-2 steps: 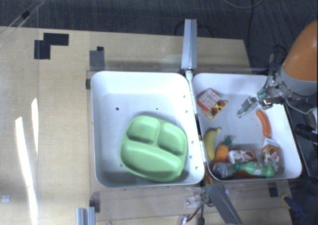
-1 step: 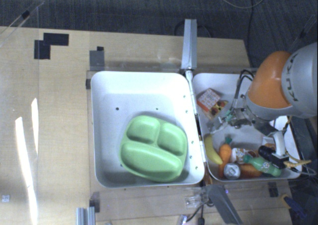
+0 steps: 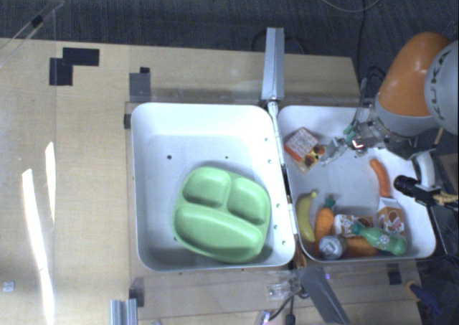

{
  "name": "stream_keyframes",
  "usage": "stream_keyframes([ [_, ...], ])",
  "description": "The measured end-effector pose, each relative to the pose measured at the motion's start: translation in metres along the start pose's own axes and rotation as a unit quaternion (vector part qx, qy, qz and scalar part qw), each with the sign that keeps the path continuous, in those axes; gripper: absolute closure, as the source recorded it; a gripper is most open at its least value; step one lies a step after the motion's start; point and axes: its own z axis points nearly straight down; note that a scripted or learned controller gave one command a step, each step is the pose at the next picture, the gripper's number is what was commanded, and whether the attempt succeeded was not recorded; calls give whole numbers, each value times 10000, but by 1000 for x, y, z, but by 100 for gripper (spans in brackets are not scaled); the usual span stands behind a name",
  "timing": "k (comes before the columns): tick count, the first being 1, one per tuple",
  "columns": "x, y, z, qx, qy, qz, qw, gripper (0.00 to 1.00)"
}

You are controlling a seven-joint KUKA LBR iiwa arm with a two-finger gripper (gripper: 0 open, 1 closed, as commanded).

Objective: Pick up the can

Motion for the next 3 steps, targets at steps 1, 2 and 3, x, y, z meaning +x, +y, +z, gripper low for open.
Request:
stream_keyframes([
  [1,10,-70,57,-16,-2,105,9999,0],
  [2,-58,-69,56,-14,80,701,9975,0],
  [3,-31,-72,57,-33,-18,541,9985,0],
])
